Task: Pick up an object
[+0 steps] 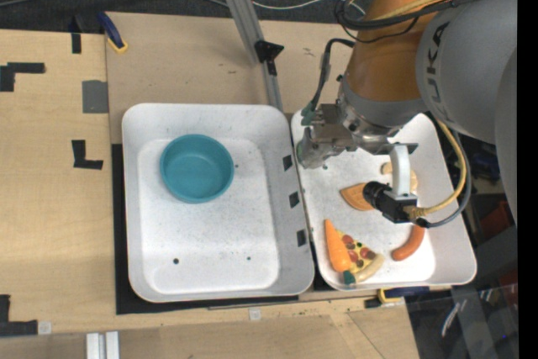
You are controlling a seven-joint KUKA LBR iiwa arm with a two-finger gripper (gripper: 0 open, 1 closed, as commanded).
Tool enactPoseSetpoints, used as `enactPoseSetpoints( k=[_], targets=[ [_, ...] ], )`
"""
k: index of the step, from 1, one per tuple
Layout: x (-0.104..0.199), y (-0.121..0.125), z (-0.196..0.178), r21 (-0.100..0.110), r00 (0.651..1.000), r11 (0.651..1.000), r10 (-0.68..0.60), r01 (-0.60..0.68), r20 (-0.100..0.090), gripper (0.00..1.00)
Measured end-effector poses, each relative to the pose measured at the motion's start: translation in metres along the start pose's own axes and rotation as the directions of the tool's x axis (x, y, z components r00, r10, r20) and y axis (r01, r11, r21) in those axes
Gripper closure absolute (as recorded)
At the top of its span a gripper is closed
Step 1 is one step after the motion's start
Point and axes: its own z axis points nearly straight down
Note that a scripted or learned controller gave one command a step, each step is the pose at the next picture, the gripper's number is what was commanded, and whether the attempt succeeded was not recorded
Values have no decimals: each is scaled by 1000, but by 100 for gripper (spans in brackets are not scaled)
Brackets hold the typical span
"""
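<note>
- So far nothing looks picked up: every loose thing I can see lies flat on a bin floor, so the task seems to be at its reaching stage, with the grasp and the lift both left to do.
- In the right bin point(450, 265), the candidates sit in the lower half: an orange carrot point(337, 245), a pizza slice toy point(366, 258) touching it on its right, a reddish sausage point(408, 244) near the bin's right side, and an orange wedge point(356, 196) higher up, towards the middle.
- The left bin point(143, 265) bears a teal bowl point(197, 168) in its upper left part, well apart from the arm.
- The gripper point(318, 143) hangs over the upper left corner of the right bin, near the divide between the two bins; from this slant I cannot tell how wide it stands, and nothing shows in it.
- It hovers apart from all the toys, the orange wedge being the nearest, below and to its right.
- A black fitting with a cable point(393, 204) on the arm sits just beside the wedge and partly hides that spot.
</note>
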Motion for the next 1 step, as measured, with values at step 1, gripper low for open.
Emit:
enactPoseSetpoints(
  k=[1],
  targets=[
    [49, 1, 7, 1, 1000, 1000, 0, 0, 1, 100]
  ],
)
